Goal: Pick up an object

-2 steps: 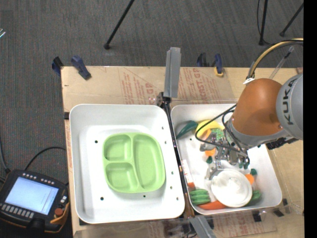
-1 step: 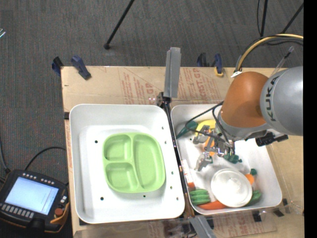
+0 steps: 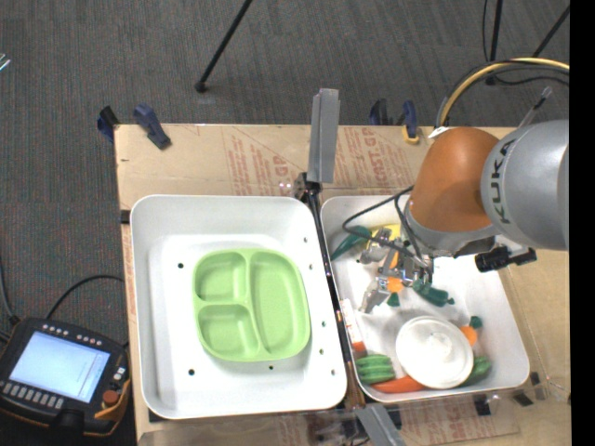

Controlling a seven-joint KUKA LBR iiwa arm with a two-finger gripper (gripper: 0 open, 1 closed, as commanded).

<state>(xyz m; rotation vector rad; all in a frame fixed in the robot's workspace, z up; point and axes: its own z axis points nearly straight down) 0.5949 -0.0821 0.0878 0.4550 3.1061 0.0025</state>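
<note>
**Crowded right bin, grasp at risk**

Pendant sits nearest, bottom left off the worktop. Left bin carries a green tray w/ three compartments. Right bin is the busy one: white bowl near the front, green pod and orange carrot just left of and below it, more small green and orange bits around its right rim, teal piece toward the far left corner.

Gripper is down in the right bin, mid-left, low over a cluster of small items. An orange bit and a teal bit sit right at it, but can't tell whether fingers are wide, narrow or closed on anything; metal parts and toys overlap too much. No clear target; likeliest pick is one of those small pieces under the gripper.

Risks, as I judge them:
- Items lie touching, so the gripper could pinch two at once or nudge one aside and close on nothing.
- Small rounded toys may squirt out of a partial grip.
- Bowl is near; a sideways move could knock it onto the veg.
- Bin wall and center divider are near on the left, so drift that way risks a collision.
</note>
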